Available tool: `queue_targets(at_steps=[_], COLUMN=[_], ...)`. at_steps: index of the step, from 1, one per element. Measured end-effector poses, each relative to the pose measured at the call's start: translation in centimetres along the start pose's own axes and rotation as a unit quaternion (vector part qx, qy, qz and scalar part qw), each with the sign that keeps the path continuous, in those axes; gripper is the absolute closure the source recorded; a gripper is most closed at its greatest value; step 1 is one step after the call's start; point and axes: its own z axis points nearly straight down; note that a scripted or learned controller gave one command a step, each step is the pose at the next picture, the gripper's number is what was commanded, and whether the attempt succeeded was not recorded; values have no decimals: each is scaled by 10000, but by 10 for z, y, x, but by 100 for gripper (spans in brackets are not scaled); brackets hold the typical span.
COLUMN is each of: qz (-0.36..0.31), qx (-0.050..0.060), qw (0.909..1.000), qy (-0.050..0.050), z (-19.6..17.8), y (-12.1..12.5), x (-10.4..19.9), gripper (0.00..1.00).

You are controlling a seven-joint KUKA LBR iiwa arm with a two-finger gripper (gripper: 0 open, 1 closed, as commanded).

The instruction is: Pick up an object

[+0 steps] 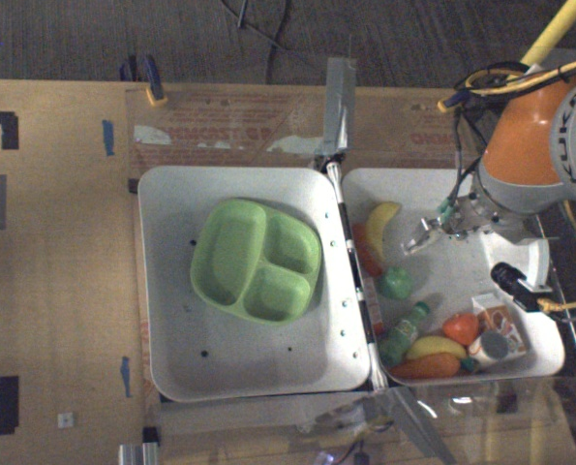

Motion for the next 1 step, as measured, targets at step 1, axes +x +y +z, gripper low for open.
queue_targets(at_steps=[1], qz=[-47], qx=[-2], qw=[10000], qy=[2], z=[18], y=[-106], x=[10], gripper=[0])
